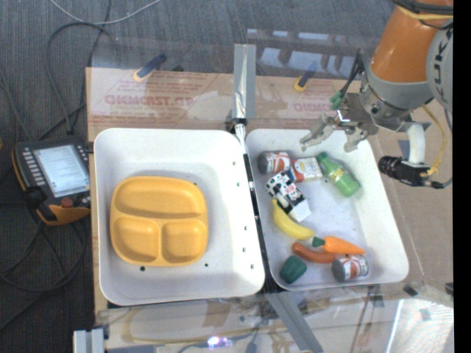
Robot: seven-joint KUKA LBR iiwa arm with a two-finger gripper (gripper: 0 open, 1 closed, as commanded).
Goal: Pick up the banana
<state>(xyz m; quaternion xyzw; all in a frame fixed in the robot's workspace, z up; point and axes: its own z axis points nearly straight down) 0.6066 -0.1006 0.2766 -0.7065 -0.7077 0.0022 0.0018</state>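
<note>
Yellow banana [291, 223] lies mid right bin [394, 230], touching the cow-patterned carton [288, 195]; the gripper [338, 132], fingers spread at the far edge, may snag that carton instead.

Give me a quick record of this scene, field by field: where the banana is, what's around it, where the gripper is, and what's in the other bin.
target: banana, lying in the right bin
touching or beside it: black-and-white carton above, carrot below
gripper: gripper open, above the right bin's far edge, holding nothing
gripper to banana: apart, banana untouched
left bin: left bin holds a yellow divided tray
</note>
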